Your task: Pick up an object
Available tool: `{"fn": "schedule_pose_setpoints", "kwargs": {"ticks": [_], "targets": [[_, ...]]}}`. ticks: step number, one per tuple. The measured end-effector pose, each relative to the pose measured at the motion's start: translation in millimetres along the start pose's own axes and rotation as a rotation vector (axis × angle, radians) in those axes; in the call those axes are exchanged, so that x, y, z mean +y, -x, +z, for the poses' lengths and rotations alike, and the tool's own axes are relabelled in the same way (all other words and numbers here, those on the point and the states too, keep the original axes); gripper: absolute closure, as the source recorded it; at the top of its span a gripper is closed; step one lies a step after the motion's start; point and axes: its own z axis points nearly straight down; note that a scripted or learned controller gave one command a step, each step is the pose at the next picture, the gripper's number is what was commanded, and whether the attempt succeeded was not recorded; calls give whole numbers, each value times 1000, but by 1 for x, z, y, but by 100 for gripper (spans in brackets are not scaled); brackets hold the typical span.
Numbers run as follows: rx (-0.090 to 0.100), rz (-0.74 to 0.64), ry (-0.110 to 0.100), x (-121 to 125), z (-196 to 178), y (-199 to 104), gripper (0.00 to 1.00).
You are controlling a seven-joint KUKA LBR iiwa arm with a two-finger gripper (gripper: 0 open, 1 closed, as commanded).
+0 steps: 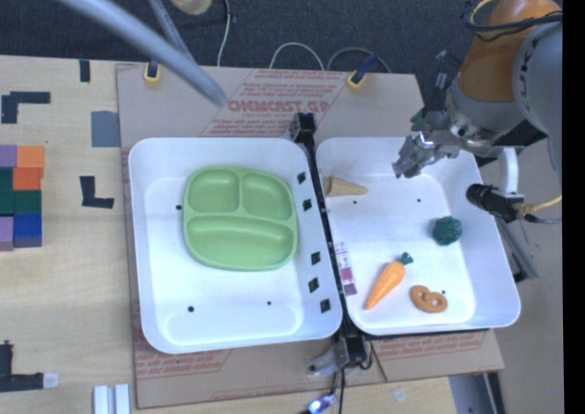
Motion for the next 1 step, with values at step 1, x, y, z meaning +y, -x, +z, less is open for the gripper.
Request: {"fn": "schedule_pose_setpoints", "kwargs": {"ticks": [1], "targets": [[0,-1,2,7,-13,-55,100]]}}
